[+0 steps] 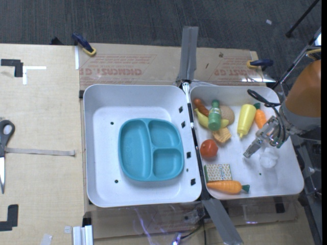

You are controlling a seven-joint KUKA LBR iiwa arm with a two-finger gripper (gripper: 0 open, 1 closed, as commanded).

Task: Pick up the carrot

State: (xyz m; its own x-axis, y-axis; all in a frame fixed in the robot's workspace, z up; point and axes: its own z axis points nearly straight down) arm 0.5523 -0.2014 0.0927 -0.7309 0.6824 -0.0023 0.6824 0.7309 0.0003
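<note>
The carrot (225, 187), orange with a green stub at its right end, lies flat along the front wall of the right bin (286, 185). My gripper (252, 150) hangs over the right half of that bin, angled down and to the left. It is up and to the right of the carrot, well apart from it, with nothing seen in its grasp.
A small patterned box (218, 172) lies just behind the carrot and a red tomato (208, 148) farther back. At the bin's back are a yellow vegetable (246, 119), a small orange piece (260, 118), a green bottle (214, 115) and a banana (203, 118). The left bin holds a teal divided plate (152, 149).
</note>
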